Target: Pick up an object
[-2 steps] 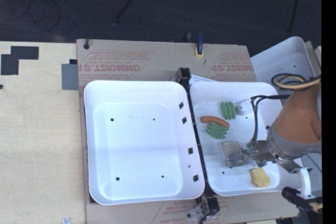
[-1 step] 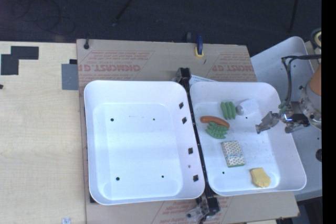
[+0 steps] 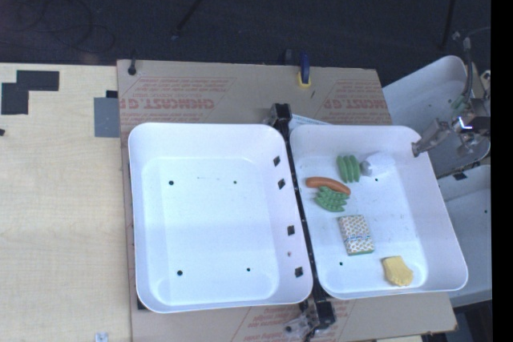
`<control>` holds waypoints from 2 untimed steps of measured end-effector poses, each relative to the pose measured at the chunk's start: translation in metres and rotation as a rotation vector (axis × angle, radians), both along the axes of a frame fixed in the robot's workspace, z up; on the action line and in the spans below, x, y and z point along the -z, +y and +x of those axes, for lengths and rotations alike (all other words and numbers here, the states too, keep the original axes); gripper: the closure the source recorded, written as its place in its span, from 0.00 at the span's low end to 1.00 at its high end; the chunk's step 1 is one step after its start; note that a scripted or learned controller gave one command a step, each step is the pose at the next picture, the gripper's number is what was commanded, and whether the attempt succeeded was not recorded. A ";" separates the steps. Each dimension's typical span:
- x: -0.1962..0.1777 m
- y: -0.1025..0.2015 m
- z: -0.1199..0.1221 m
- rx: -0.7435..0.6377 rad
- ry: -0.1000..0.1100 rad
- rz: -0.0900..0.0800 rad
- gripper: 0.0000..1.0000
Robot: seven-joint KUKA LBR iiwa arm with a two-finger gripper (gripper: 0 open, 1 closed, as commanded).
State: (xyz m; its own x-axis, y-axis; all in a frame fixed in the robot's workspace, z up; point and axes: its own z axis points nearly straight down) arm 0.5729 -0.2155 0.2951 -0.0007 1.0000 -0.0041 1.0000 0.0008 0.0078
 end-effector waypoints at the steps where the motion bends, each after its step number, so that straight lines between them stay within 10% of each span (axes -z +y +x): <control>1: -0.171 0.001 -0.044 0.000 -0.007 -0.002 0.00; 2: -0.170 0.002 -0.042 -0.005 0.010 0.003 1.00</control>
State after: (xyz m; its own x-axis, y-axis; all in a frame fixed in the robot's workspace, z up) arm 0.5306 -0.2136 0.4654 -0.0053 1.0000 -0.0012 1.0000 0.0053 -0.0027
